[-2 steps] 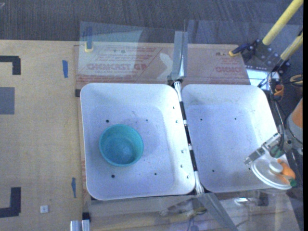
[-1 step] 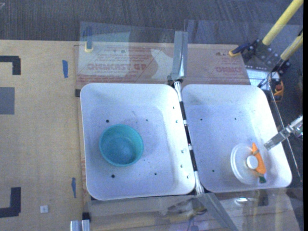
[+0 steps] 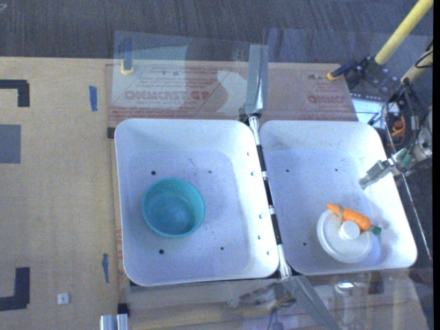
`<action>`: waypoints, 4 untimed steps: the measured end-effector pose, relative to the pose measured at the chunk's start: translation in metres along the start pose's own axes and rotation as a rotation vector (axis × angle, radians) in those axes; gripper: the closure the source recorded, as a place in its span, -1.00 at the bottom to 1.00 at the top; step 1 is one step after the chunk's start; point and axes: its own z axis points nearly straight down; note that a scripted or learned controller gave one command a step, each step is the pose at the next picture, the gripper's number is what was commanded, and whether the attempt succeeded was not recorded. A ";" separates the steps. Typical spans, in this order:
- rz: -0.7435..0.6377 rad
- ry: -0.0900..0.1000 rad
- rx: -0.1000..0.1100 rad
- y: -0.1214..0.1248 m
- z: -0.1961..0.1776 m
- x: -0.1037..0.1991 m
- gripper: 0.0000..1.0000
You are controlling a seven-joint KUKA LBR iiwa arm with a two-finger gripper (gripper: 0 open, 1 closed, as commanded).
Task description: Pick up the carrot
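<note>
The fingers [image 3: 375, 174] are seen at the right bin's [image 3: 302, 143] right wall; their opening cannot be told. The carrot [image 3: 352, 216] lies on a white lid [image 3: 340, 243]. It is judged light, stiff, smooth; mid-body grasp advised.

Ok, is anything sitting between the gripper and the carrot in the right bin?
Nothing visible lies between them. The gripper is at the right bin's right rim, and bare bin floor runs from there down to the carrot. The carrot lies across the top edge of a white round container, so a low approach could bump that.
</note>
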 end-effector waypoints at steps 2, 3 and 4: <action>-0.342 0.003 0.001 -0.054 0.079 0.045 -1.00; -0.108 0.001 -0.002 -0.051 0.115 0.051 -1.00; -0.106 0.003 -0.007 -0.049 0.104 0.052 1.00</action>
